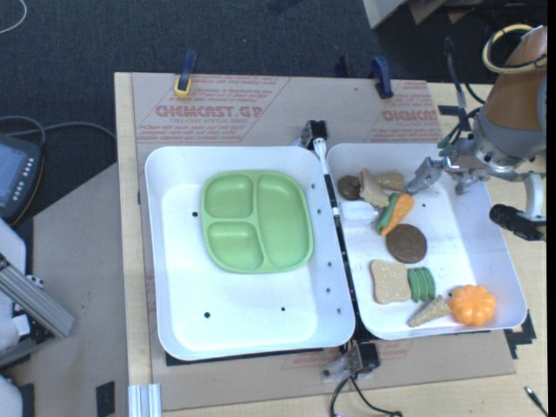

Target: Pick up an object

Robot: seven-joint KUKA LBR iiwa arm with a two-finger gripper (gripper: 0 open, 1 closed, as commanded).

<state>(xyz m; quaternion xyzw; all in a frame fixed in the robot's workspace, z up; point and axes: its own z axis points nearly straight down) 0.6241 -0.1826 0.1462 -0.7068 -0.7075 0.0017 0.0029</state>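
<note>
The right bin [486,233] holds several toy foods: an orange carrot [396,212], a dark brown round patty [407,243], a small brown cookie [349,187], a beige piece [382,184], a toast slice [389,281], a green ridged piece [421,281], a pale wedge [428,311] and an orange pumpkin [473,304]. My gripper [441,178] hangs over the bin's far part, just right of the beige piece and above the carrot. Its fingers [424,176] stand apart with nothing between them.
The left bin [174,259] bears a light green divided plate [257,221]. A black clip [316,133] sits where the bins meet at the back. The grey arm with its orange band [512,102] comes in from the right.
</note>
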